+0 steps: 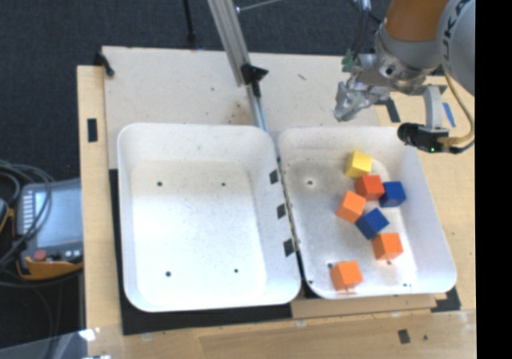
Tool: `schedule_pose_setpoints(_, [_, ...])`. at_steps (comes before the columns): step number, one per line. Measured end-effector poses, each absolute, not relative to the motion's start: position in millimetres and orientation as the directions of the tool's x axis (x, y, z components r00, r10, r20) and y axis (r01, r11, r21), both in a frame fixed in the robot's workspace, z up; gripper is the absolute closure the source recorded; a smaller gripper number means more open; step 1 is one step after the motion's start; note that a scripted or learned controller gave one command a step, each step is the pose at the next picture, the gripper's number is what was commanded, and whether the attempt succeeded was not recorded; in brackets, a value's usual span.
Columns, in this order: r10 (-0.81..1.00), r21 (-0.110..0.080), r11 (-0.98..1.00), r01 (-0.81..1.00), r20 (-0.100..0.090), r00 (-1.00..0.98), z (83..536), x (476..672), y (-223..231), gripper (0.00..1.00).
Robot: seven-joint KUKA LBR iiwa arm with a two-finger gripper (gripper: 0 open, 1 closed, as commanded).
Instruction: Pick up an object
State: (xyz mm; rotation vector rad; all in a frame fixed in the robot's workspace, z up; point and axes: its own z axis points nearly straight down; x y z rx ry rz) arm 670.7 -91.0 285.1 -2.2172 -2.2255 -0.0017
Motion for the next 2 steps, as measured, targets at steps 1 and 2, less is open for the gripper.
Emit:
schedule_pose_setpoints(1, [1.000, -0.001, 0.006, 1.000, 0.000, -0.006, 268, 667.8, -37, 1.00])
schedule_pose_setpoints(2, [1.000, -0.001, 0.006, 1.000, 0.001, -0.006, 266, 662.1, 5, 1.00])
